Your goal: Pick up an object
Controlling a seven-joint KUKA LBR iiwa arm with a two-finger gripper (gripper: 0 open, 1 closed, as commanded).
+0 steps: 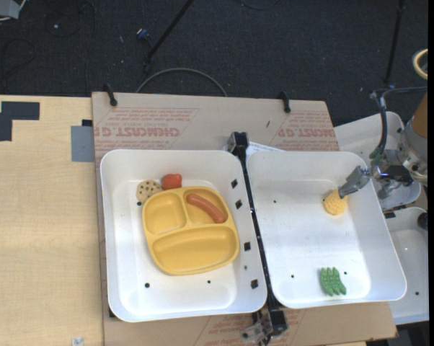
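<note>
In the right bin (303, 294) a small yellow toy food piece (335, 205) lies near the far right side. A green toy vegetable (332, 281) rests near the bin's front right corner. My gripper (351, 184) reaches in over the right rim at a slant, its tip just above and to the right of the yellow piece, close to it or touching it. Nothing is lifted off the bin floor. The arm's wrist (397, 171) sits outside the bin at the right edge.
The left bin (120, 265) holds a yellow divided plate (192, 251) with a toy sausage (206, 207) in its upper right compartment. A red tomato (171, 181) and a cookie (148, 189) lie beside the plate's far edge. A black divider (249, 222) separates the bins.
</note>
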